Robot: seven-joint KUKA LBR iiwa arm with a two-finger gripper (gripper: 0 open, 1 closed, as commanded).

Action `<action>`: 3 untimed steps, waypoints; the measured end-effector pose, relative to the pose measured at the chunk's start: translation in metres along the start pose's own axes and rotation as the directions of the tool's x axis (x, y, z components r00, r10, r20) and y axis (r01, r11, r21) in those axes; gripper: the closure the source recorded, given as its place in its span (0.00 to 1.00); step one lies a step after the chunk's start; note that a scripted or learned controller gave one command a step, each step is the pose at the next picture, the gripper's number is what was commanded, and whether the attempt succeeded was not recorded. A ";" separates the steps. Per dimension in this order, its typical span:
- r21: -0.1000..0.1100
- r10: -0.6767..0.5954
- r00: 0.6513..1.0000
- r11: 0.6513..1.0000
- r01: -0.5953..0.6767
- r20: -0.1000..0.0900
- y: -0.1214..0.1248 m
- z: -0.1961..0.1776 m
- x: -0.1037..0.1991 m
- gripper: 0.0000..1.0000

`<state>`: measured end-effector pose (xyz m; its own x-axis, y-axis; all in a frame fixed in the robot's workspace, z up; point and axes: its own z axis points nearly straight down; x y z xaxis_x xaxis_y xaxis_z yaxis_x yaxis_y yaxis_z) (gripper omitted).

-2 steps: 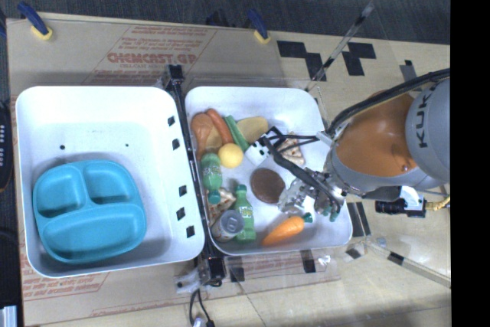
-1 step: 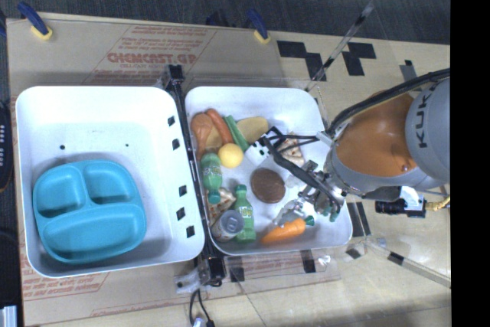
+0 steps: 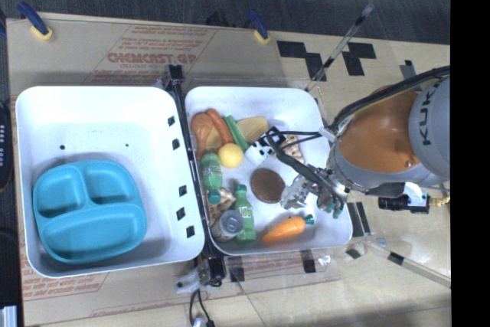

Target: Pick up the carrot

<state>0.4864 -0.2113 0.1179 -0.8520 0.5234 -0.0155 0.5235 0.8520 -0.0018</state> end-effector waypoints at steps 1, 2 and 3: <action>0.000 0.000 1.000 1.000 0.000 0.000 0.000 0.000 0.000 0.00; -0.005 -0.385 0.923 0.923 0.386 0.004 0.019 0.022 0.016 0.00; -0.002 -0.843 0.538 0.538 0.843 0.013 0.040 0.021 0.026 0.00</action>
<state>0.4857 -0.1638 0.0966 -0.8996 -0.4362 -0.0201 -0.4361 0.8998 -0.0120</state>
